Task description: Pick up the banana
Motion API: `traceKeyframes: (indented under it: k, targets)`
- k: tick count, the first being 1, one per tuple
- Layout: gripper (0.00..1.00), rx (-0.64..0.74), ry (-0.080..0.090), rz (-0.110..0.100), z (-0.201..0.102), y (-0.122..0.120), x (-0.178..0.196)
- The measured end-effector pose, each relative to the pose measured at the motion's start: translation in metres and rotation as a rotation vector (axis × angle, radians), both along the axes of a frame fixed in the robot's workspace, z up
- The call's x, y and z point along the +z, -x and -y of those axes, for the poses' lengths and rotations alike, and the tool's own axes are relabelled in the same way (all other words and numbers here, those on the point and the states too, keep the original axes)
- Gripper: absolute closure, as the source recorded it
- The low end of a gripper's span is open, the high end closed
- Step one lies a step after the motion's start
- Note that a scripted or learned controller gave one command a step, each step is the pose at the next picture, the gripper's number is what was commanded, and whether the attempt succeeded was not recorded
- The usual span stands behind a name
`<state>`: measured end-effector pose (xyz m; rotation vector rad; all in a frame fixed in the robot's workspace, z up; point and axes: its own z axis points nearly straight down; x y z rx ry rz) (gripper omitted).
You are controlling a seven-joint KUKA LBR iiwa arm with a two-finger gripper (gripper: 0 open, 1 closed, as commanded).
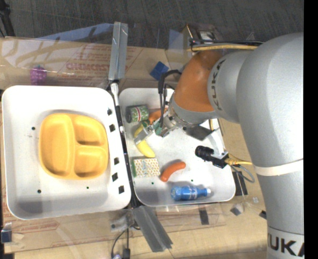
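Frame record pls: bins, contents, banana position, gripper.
left bin: yellow divided tray
right bin: green can, banana, patterned packet, orange-red sausage-shaped item, blue bottle
banana: by the right bin's left wall, between can and packet
gripper: over the right bin, near the banana's upper end
grasp: none visible

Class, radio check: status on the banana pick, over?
Tool low in right bin, beside banana. Banana lying on bin floor. Green can close by tool.
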<state>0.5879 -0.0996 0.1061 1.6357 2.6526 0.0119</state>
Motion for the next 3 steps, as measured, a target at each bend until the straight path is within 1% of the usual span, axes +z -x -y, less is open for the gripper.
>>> traceKeyframes:
  k: [1, 2, 3]
  targets:
    - [1.00, 0.004, 0.000, 0.008, -0.001, -0.003, 0.013]
    - [1.00, -0.175, -0.008, -0.026, -0.024, -0.069, 0.086]
    - [0.00, -0.175, -0.009, -0.027, -0.024, -0.069, 0.086]
